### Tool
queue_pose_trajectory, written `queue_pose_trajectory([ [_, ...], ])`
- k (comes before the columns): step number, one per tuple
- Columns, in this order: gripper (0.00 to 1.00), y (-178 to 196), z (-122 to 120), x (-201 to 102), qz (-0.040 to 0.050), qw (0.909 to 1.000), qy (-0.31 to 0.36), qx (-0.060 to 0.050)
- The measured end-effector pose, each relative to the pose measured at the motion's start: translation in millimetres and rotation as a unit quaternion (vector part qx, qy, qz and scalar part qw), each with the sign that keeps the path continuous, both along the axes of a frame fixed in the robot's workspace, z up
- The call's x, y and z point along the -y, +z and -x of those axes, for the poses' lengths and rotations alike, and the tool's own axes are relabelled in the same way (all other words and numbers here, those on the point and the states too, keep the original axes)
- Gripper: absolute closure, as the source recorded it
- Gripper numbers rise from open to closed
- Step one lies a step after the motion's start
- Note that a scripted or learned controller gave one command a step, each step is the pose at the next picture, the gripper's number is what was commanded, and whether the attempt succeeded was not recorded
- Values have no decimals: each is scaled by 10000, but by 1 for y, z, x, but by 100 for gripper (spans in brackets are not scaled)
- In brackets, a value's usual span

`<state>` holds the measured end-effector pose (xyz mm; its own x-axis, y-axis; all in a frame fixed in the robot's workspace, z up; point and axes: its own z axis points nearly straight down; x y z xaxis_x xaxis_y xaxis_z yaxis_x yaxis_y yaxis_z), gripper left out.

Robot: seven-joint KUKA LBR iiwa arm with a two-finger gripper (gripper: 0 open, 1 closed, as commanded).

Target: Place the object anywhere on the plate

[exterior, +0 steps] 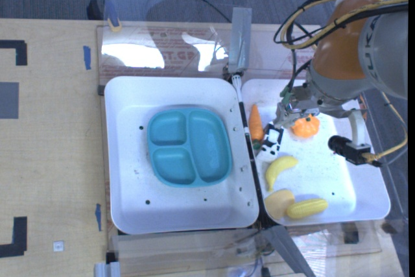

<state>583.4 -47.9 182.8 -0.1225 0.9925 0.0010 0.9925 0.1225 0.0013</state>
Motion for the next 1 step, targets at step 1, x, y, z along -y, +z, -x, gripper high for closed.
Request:
queue_pose_trajectory([
  [1, 100, 4, -25, -36, 11, 9992, 396, 10],
])
